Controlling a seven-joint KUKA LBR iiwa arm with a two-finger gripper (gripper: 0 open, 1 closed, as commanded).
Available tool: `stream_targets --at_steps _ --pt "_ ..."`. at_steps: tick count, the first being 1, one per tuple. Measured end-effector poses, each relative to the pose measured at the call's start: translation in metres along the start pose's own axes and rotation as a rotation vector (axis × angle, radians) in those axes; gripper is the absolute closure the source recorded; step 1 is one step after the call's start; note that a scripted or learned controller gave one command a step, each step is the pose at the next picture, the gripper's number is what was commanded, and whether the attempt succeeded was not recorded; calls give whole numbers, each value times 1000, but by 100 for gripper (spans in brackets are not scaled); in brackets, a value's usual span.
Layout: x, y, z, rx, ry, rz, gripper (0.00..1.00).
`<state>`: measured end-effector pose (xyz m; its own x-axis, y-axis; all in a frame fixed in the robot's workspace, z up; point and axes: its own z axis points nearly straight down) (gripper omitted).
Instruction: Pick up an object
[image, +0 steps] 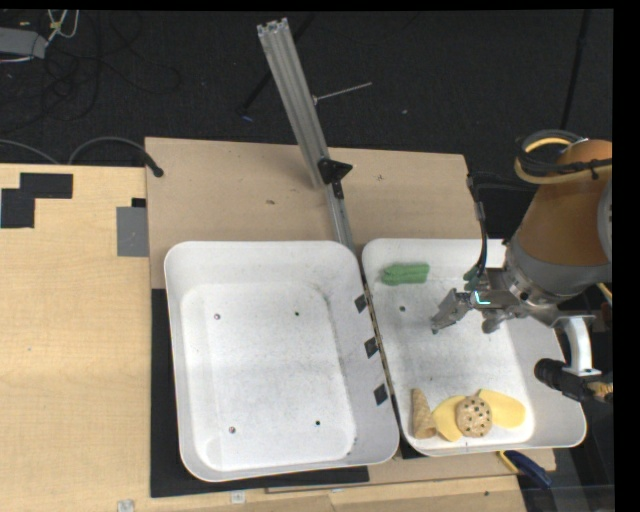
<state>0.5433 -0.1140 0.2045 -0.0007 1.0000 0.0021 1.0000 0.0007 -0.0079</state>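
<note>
Green block (405, 273) sits untouched at the far end of your right bin (545, 432).
Your hand (466, 311) hangs just beside it, gripping nothing; can't tell its state. Probably lining up.

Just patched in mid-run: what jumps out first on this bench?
The grey arm's gripper hangs over the right bin, in from the right. A green block lies near that bin's far edge, and a yellow, tan and speckled cluster of objects sits at its near edge.
</note>
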Motion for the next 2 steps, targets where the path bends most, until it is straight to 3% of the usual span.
stream_targets --at_steps 1,2 --pt "-1 1 -2 -5 -1 4 0" --pt "-1 -1 41 0 0 2 0"
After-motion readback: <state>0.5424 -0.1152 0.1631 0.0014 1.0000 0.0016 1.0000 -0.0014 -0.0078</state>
